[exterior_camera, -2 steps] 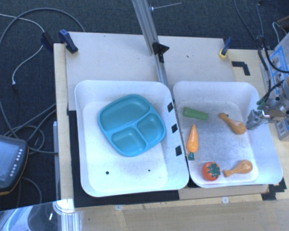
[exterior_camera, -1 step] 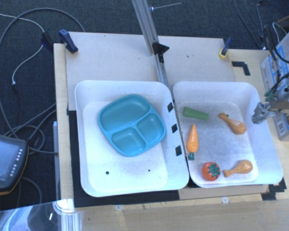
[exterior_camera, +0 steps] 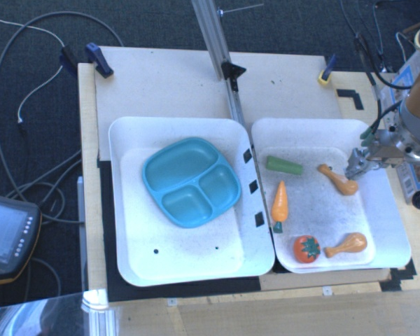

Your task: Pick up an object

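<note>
Gripper (exterior_camera: pixel 355 165) is positioned low at the right bin's (exterior_camera: pixel 399 224) three o'clock edge, just beside the upper drumstick (exterior_camera: pixel 338 179); finger spacing cannot be determined, and nothing is seen held. Recommended practice: centre over the drumstick's narrow shaft, align across it, descend vertically, close firmly. The carrot (exterior_camera: pixel 280 201) at nine o'clock and the tomato (exterior_camera: pixel 306 248) at six o'clock sit well apart.
</note>
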Available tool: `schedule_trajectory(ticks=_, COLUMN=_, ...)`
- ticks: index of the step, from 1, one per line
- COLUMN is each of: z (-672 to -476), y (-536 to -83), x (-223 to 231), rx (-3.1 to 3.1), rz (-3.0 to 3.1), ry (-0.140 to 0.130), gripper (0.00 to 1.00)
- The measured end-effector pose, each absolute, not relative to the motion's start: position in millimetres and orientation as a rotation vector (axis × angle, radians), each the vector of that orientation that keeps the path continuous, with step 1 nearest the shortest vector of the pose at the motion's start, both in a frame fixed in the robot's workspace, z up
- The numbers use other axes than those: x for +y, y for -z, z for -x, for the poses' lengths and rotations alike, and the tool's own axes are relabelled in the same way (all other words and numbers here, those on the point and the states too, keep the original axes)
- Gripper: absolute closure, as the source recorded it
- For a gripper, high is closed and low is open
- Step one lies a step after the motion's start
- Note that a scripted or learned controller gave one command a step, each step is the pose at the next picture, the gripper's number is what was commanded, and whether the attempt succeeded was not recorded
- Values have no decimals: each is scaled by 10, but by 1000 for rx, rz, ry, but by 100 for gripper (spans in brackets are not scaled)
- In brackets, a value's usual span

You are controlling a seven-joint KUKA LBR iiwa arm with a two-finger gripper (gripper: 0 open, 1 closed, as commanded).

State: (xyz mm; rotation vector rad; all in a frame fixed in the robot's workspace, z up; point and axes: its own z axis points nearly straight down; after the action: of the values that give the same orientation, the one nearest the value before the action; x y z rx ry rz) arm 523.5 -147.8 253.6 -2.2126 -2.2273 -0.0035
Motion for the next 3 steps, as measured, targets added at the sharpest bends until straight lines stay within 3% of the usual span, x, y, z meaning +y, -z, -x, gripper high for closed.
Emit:
schedule_trajectory(ticks=1, z=-5336, y=-2425, x=-961, rx=-2226, rz=2210, ry=1, gripper=100)
schedule_trajectory(ticks=3, z=-5334, y=-2415, x=72, rx=-2229, rz=2213, ry=5, gripper=100)
